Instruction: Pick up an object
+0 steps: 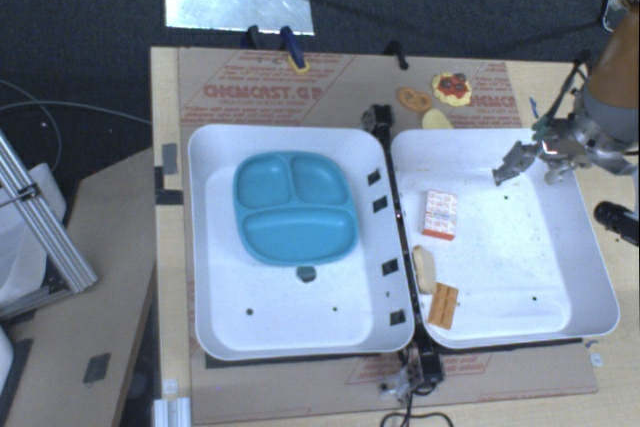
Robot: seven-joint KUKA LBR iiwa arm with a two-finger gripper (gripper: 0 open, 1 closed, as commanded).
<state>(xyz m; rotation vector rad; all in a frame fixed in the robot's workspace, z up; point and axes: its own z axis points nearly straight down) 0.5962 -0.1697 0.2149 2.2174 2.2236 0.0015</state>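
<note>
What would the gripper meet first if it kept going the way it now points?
The gripper points left and down over the right bin. Going on, it would likely meet that bin's bare floor first, short of the small box. Depth is hard to judge from this slanted view.

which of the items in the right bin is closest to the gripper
The white and red packet, lying alone mid-bin, is nearest the gripper. The pale oblong piece and the orange-brown block lie farther down by the bin's left edge.

Grey arm (612, 120), orange band above wrist, pale metallic two-finger gripper (530, 162).
</note>
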